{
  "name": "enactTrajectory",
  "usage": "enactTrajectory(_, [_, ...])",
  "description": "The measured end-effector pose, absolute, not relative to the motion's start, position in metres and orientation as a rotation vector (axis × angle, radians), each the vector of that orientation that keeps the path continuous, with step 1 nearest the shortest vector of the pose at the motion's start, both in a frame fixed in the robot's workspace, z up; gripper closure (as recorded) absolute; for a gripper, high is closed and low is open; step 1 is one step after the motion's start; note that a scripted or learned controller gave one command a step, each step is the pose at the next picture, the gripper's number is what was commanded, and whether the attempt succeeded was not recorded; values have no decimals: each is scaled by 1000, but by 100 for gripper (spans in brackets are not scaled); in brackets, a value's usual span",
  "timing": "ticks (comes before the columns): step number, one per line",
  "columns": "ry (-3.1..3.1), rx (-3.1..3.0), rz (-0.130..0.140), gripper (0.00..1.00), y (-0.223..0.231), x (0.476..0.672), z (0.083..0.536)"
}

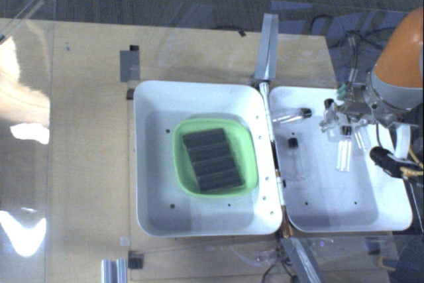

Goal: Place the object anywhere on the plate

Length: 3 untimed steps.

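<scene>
A dark grey ridged block [211,160] lies flat on the green plate [246,140], which sits in the left white bin [149,162]. My gripper [351,150] hangs over the right white bin [391,212], near its far right side and well apart from the plate. Its pale translucent fingers [344,156] stand open with nothing between them. The orange band of the arm [401,56] rises above it at the right edge.
A small black piece [292,141] and a clear tube with a dark tip [292,116] lie in the right bin's left half. A grey metal post [267,46] stands behind the divide between the bins. Cables [391,162] hang beside the wrist.
</scene>
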<state>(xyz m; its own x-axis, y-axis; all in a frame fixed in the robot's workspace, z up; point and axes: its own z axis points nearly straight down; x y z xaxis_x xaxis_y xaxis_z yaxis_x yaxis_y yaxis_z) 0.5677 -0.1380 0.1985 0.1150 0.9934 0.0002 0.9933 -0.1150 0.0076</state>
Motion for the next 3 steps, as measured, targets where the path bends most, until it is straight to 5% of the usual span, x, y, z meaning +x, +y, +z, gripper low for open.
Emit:
enactTrajectory(1, [2305, 2132, 3, 100, -63, 500, 184])
enactTrajectory(2, [2441, 1972, 6, 100, 14, 528, 208])
enactTrajectory(3, [2440, 1973, 6, 0, 14, 528, 208])
